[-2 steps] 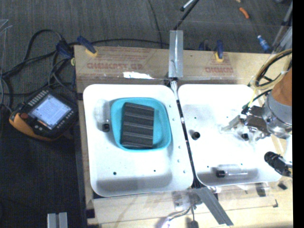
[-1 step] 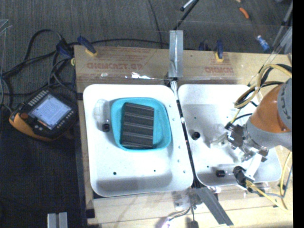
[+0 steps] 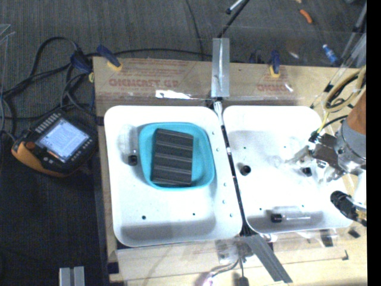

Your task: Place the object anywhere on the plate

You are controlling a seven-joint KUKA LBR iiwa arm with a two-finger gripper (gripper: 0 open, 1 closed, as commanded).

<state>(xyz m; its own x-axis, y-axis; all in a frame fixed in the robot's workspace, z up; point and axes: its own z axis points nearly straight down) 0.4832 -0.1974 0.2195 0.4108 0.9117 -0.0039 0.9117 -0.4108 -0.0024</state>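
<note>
A plywood bench (image 3: 178, 79) on dark carpet bears two white bins: the left bin (image 3: 119, 219) holds one blue plate (image 3: 205, 159), and one dark ribbed block (image 3: 172, 157) lies on that plate. One gripper (image 3: 305, 159) hovers over the right bin (image 3: 268, 130); jaw state cannot be told. One pendant (image 3: 59, 142) lies left of the bench.

In the left bin (image 3: 119, 213), the block (image 3: 172, 157) lies on the plate (image 3: 204, 159).
</note>
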